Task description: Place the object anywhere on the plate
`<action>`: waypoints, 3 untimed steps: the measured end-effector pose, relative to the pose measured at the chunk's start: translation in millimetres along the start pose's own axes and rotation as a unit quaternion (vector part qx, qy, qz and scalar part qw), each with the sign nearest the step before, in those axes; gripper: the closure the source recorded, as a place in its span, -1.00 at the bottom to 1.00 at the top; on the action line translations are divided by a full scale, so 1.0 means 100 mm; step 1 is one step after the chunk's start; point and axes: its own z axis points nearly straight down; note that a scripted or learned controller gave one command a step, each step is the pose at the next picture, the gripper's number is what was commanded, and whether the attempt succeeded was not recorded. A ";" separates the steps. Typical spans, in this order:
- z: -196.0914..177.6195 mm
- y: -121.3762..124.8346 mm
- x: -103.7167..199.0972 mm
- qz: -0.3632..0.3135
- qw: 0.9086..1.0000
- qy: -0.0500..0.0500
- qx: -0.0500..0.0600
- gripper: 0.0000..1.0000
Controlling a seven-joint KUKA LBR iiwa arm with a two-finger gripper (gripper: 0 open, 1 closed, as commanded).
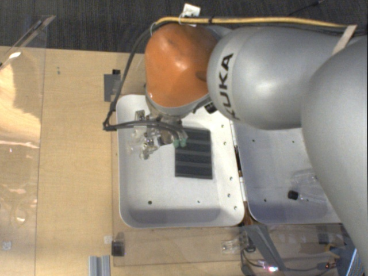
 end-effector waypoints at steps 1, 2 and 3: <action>-0.37 -0.07 -0.27 -0.311 0.950 0.001 -0.001 1.00; -0.57 -0.31 -0.84 -0.151 0.989 0.000 0.000 1.00; -0.13 -0.22 -0.85 -0.259 0.966 0.001 -0.001 1.00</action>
